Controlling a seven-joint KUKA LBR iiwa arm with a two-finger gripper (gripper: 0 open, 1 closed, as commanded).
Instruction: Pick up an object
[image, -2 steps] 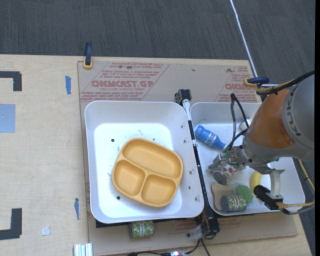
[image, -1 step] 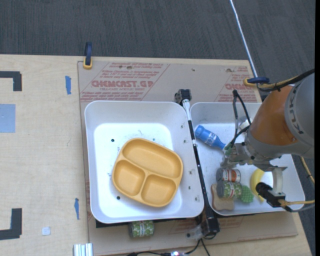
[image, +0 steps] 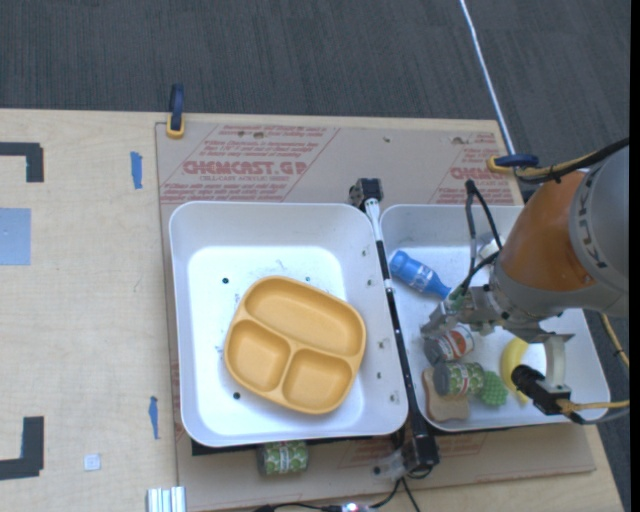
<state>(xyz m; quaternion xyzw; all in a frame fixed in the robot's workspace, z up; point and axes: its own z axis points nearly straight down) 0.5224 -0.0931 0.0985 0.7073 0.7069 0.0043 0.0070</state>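
The right bin (image: 430, 225) holds several small objects. A blue bottle (image: 417, 273) lies near its back left. A red-and-white can (image: 459, 343) sits in the middle, with a green-labelled jar (image: 457, 379) lying just in front of it. A green broccoli-like piece (image: 492, 389), a brown piece (image: 446, 406) and a yellow banana (image: 514, 358) lie towards the front. My gripper (image: 441, 333) hangs low over the bin, right against the left side of the red-and-white can. The arm's orange band (image: 545, 240) rises behind it and hides the bin's right part.
The left bin (image: 200, 300) bears a yellow divided plate (image: 295, 343). A green can (image: 284, 458) lies on the bench in front of the left bin. Clamps (image: 176, 110) stand at the board's back corners. A black bar (image: 385, 280) runs between the bins.
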